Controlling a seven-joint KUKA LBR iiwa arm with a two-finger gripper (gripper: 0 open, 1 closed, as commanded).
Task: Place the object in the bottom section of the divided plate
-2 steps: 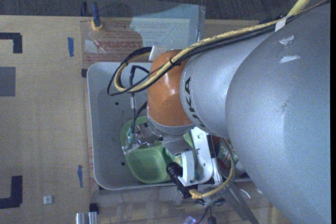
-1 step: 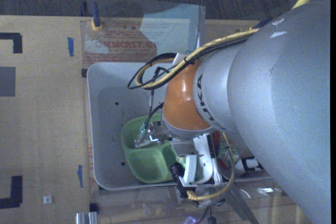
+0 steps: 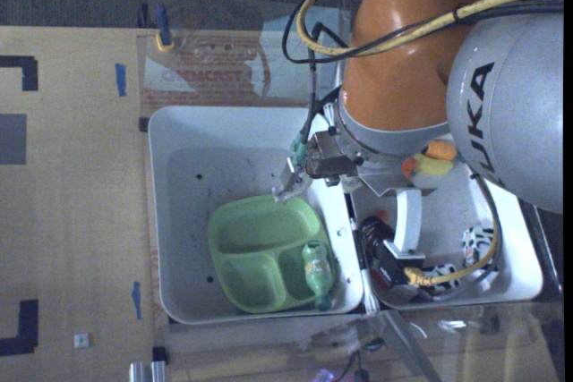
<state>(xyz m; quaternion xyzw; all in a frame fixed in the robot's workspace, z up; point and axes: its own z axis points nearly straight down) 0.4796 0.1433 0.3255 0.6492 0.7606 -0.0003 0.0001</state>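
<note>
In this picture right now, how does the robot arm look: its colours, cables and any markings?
The arm is bulky and rounded, light grey, with a large glossy orange band above the wrist. Black letters reading "UKA" run along the grey shell. A yellow cable and black cables loop over the orange part. The gripper is a small, dark metallic assembly.

Arm (image 3: 501, 94): grey, entered from the right, the orange band (image 3: 403, 40) seen above the wrist. Yellow and black cables are looped over the band. Wrist: positioned above the divider between the two bins (image 3: 345, 219). Gripper (image 3: 291, 183): extended leftward from the wrist, held over the left bin's upper right part. Finger state is not discernible; nothing is seen held.
</note>
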